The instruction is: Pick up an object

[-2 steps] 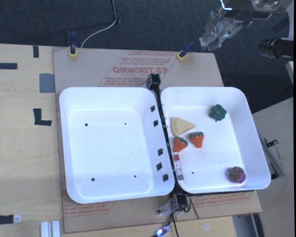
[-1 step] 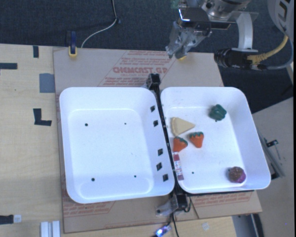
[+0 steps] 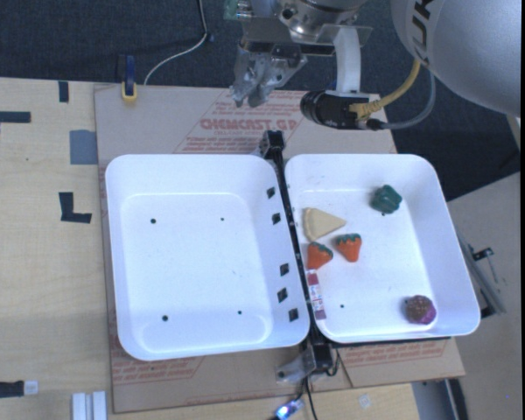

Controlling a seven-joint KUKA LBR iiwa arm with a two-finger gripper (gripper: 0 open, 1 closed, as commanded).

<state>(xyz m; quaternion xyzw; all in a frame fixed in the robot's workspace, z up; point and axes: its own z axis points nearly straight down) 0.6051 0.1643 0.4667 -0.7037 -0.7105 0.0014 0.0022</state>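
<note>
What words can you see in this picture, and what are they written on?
"CHEMCAST GP": red print on the brown board under the bins, beside a red triangle outline.
"KU": big black letters on the grey arm, cut off by the picture's edge.
Smaller red print beneath "CHEMCAST GP": too blurred to read.

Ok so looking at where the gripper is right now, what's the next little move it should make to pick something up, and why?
Probably swing the gripper toward the right bin and hold above the yellow wedge. The gripper hangs beyond the far rims of the bins, over the cardboard sheet, with nothing between its fingers, while every visible object lies in the right bin; the wedge looks nearest.
</note>
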